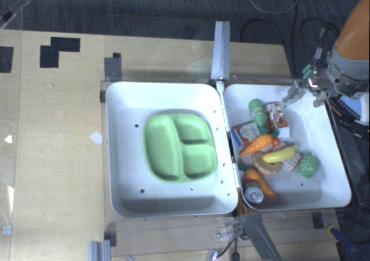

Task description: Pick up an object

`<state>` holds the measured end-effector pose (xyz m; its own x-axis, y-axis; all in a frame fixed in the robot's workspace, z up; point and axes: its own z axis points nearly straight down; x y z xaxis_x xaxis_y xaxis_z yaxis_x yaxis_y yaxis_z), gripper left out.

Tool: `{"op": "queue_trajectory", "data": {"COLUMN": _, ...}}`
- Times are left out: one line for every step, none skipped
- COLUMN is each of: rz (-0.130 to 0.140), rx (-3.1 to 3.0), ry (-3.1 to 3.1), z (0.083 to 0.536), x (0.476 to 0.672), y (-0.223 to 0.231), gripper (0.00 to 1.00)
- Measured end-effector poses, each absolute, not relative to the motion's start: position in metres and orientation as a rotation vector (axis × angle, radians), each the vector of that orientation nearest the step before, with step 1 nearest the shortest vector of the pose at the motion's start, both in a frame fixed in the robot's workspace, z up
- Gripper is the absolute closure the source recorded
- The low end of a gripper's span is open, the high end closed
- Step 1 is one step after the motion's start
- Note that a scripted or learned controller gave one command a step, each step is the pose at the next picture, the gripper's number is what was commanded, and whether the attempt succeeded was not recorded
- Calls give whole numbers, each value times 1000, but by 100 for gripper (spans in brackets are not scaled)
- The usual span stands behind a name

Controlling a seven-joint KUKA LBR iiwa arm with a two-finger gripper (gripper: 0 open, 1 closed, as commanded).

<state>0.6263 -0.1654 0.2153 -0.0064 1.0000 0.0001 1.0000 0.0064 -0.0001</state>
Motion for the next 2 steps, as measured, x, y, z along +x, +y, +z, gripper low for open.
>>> {"op": "queue_trajectory", "data": {"rz": -1, "rx": -2150, "ry": -2291, "z": 210, "x": 584, "y": -162, "gripper": 0}}
{"op": "queue_trajectory", "data": {"rz": -24, "rx": -1901, "ry": -2539, "z": 121, "x": 605, "y": -126, "gripper": 0}}
